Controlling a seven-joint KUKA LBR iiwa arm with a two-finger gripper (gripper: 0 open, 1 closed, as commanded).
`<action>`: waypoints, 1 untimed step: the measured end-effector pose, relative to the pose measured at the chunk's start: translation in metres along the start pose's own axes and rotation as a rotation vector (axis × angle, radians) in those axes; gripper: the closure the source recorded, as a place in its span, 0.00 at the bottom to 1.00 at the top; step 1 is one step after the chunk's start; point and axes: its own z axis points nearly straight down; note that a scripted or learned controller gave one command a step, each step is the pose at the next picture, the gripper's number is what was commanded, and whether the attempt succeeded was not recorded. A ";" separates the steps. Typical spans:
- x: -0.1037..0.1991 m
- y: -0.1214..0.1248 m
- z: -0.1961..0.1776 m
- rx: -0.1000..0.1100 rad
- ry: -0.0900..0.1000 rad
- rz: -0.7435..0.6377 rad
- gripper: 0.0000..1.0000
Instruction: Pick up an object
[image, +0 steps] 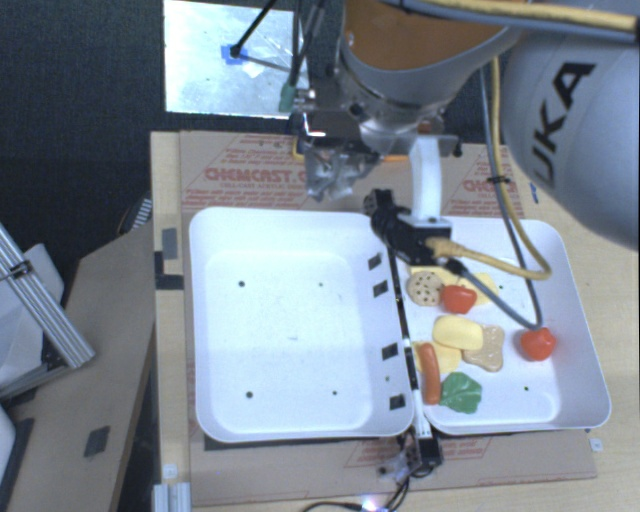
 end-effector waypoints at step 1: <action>0.018 -0.035 0.023 0.002 0.000 -0.006 1.00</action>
